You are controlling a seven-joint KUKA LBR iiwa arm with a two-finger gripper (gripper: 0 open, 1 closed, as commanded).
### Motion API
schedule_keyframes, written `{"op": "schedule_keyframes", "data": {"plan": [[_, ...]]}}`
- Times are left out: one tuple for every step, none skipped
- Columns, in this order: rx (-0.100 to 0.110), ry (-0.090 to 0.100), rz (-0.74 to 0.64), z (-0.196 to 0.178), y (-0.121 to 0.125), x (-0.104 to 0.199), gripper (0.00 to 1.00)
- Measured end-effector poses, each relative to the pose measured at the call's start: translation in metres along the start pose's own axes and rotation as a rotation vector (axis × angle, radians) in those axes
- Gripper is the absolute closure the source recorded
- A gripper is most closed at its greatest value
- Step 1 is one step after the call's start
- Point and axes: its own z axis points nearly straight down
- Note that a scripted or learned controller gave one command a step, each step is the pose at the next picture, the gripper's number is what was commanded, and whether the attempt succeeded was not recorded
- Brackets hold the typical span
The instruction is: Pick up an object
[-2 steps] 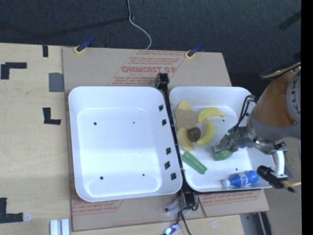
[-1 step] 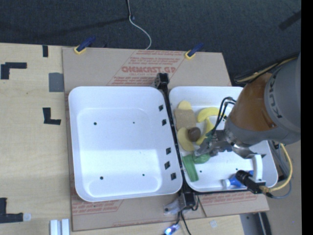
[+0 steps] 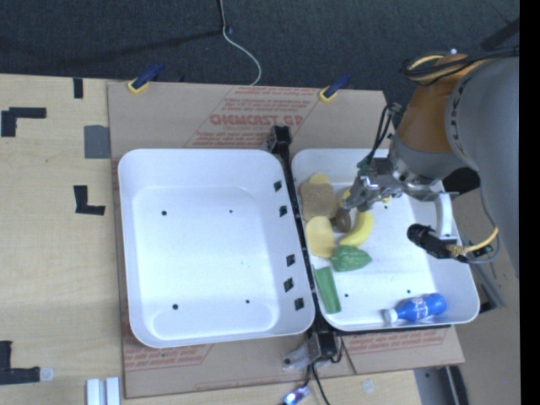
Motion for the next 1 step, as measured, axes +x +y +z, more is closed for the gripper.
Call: {"op": "schedule_keyframes", "data": {"plan": [[0.007,0.005,-0.002,-0.0328,-0.0184,0.0525,1.0]]}}
